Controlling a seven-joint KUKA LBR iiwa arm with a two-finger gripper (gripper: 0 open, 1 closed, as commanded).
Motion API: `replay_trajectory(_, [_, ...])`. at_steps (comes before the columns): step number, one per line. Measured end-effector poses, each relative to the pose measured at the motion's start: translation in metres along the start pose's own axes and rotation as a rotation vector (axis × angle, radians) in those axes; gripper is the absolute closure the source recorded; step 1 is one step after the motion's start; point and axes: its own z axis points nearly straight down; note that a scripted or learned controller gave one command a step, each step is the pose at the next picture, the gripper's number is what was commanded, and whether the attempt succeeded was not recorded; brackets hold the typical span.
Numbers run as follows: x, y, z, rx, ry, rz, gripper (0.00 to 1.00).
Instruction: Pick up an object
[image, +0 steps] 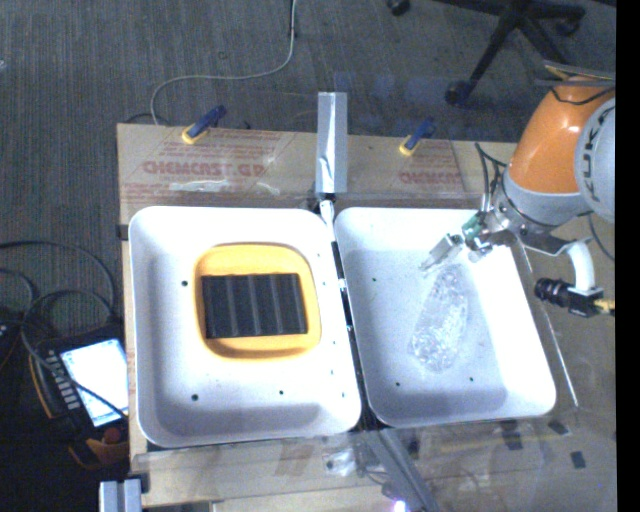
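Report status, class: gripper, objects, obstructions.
Gripper over right white bin, top edge. Clear crinkled plastic bottle lying below it. Yellow-rimmed black ridged tray in left bin.

My hand hangs over the far right corner of the right bin, where a clear crinkled plastic bag lies on the floor below it. In the left bin sits a yellow tray with dark slats.

the arm is cut off at the right edge; gripper fingers too small to judge.
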Motion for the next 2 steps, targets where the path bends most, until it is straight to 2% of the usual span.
replay_trajectory(1, [-0.0283, -0.0091, 0.0858, -0.002, 0.003, 0.037, 0.00])
replay_trajectory(2, [-0.0276, -0.0087, 0.0768, -0.003, 0.005, 0.037, 1.00])
